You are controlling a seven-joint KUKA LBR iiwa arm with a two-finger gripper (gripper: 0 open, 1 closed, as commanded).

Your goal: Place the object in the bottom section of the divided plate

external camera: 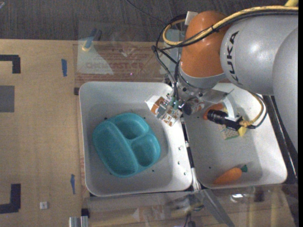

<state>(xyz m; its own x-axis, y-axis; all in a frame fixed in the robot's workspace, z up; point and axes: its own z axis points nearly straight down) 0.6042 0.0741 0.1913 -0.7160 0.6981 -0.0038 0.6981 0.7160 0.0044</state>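
We find the carrot (pixel 230 175) lying in the right bin (pixel 274 174), well apart from the teal divided plate (pixel 126 143), while the gripper (pixel 166 109) hangs over the bins' shared edge, its state undeterminable.

Divided plate (pixel 126 144) in left bin (pixel 90 126); carrot (pixel 229 175) in right bin (pixel 277 169).

Grey arm w/ orange band reaching in from right, tool (pixel 166 109) pointing down
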